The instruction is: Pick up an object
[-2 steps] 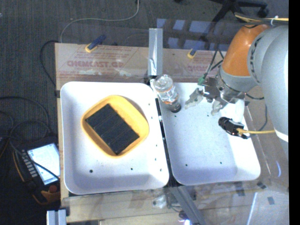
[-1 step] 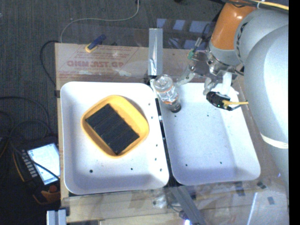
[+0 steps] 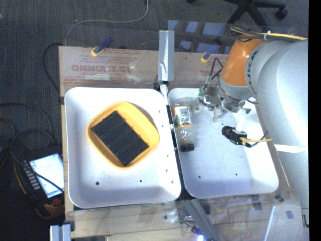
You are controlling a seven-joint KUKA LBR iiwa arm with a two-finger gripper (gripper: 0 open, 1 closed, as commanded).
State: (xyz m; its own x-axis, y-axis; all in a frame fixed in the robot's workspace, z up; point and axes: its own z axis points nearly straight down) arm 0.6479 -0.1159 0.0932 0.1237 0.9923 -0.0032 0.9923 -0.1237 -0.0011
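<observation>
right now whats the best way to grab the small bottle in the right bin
Grip the small bottle across its narrow body, near the middle. It lies flat along the right bin's left wall, dark cap toward the camera, so the claw should probably come straight down, fingers spanning its width; the wall side looks tight.

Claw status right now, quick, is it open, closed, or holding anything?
Claw: cannot be told. It sits over the right bin, under the orange band, with nothing seen gripped.

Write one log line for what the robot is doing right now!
arm: over right bin | gripper: near back wall, nothing seen held | right bin: small bottle | left bin: yellow dish
</observation>
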